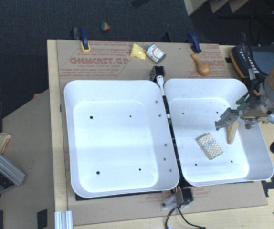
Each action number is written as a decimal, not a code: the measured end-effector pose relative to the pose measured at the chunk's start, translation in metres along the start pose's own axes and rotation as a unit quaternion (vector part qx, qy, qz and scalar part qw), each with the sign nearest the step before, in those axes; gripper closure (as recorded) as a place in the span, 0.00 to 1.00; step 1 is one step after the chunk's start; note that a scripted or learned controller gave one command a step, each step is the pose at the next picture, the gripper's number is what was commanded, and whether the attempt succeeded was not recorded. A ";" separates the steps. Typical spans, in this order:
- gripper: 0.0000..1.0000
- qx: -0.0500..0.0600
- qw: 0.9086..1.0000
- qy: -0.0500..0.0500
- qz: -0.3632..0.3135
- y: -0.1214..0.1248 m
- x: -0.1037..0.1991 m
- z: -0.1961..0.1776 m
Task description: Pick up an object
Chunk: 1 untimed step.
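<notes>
Dark carpet behind, brown cardboard-topped surface [127,56] below, two white bins side by side on it. Task's candidates in the right bin [194,94], lower right of the frame: a patterned packet [210,145] lying flat near the bin's middle, and a slim tan stick [231,132] just to its upper right, close together but not clearly touching. Directly above the stick, the tool [228,119], reaching in from the right edge on the grey arm [270,104]. Fingers dark and foreshortened; spread or pressed together, cannot tell. Nothing visibly between them, so no claim of a hold. Left bin [70,128] bare white, dotted with small dark holes.

Further out, beyond the bins along the top of the surface: a yellow wedge [137,52], a small white carton [155,53], a brown pear-shaped piece [202,67], and blue clamps [84,37] at the edge.

Risks, as judgement: stick thin and lying low, likely to slip out or roll aside under a descent slightly off line. Packet flat against the floor, little edge to catch. Closeness of the two inviting a nudge of one while aiming at the other. Sloped bin wall to the right possibly fouling a finger.
</notes>
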State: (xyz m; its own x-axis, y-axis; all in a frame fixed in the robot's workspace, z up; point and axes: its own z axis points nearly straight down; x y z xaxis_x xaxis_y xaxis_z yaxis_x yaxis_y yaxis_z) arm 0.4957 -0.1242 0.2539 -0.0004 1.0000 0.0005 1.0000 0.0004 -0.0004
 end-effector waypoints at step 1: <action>0.00 0.004 1.000 0.001 0.000 -0.013 0.003 0.162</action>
State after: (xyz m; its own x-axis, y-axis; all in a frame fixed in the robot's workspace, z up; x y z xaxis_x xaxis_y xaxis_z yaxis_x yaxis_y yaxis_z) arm 0.4827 -0.1207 0.0919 0.0004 1.0000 0.0021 1.0000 -0.0004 -0.0092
